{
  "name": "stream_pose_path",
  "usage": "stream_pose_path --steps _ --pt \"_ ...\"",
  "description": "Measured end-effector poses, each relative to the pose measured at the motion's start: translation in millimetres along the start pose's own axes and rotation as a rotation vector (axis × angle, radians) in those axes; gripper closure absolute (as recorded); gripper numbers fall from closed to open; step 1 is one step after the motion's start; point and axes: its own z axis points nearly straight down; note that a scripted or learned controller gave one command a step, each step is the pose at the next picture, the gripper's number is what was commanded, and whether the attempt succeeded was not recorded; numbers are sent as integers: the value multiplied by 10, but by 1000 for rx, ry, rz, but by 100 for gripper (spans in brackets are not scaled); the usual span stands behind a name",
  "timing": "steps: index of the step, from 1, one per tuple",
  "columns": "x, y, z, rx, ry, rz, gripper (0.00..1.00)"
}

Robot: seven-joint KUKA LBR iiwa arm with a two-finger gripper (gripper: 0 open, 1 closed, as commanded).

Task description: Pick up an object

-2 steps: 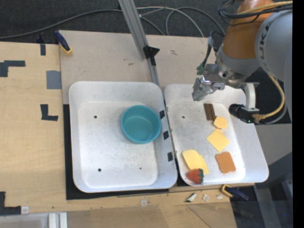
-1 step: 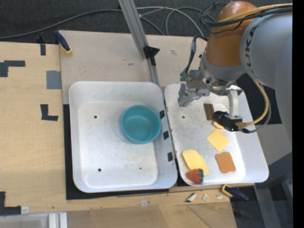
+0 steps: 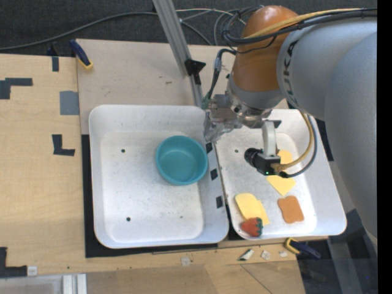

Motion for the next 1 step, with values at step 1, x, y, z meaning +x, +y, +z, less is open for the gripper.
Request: stream_pose_path --steps 1 --pt "436 -213 142 2 -1 2 100"
